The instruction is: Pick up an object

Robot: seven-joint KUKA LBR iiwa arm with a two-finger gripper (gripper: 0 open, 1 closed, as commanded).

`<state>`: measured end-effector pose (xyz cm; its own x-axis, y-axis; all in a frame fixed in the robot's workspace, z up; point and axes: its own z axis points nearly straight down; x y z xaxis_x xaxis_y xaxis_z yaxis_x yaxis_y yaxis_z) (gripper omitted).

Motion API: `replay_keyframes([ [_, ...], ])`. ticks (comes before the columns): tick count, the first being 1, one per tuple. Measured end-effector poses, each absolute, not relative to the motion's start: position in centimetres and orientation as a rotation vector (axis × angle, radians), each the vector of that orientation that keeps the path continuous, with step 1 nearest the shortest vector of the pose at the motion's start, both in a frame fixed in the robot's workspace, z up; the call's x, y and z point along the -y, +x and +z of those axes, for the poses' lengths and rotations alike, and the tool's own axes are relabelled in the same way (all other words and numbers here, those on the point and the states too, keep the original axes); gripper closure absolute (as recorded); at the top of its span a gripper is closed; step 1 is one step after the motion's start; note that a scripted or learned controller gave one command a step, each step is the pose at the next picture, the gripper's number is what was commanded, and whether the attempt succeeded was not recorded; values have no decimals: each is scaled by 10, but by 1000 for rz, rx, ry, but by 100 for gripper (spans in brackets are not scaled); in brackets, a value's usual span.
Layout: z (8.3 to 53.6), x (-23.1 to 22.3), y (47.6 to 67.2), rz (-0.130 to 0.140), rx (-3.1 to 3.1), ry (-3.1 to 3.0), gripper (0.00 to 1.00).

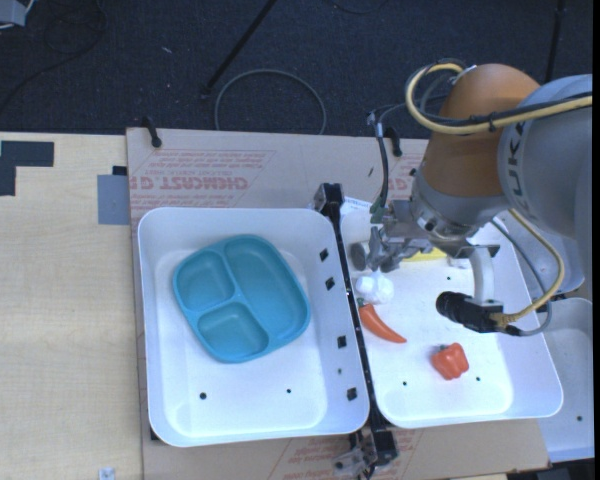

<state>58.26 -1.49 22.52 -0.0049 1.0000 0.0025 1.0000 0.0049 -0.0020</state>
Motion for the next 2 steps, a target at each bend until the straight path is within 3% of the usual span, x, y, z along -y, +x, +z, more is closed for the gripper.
replay_keyframes([
  [1, 232, -40, 594, 0, 2225, -2215, 100],
  [2, 236, -85, 593, 2, 2224, -2215, 100],
])
